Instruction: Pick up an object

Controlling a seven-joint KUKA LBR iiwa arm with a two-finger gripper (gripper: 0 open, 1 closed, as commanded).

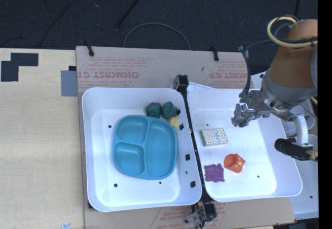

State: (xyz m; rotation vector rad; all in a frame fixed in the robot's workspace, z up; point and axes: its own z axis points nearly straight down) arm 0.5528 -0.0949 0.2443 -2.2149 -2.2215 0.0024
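Note:
In the right bin (259, 186) lie a small patterned white-green box (213, 136), an orange-red object (234, 162) and a purple piece (213, 173). My gripper (241, 118) hangs over the upper middle of the right bin, to the right of and a little above the patterned box. Nothing shows between its fingers. The left bin (98, 171) holds a blue divided plate (145, 146), with dark green lumps (161, 110) and a small yellow piece (175, 120) at the plate's upper right edge.
A black divider (190, 142) runs between the two bins. Cardboard (155, 69) lies under and behind the bins. The arm's grey body and orange band (293, 62) stand over the right bin's far right corner. A black part (293, 148) juts at the right rim.

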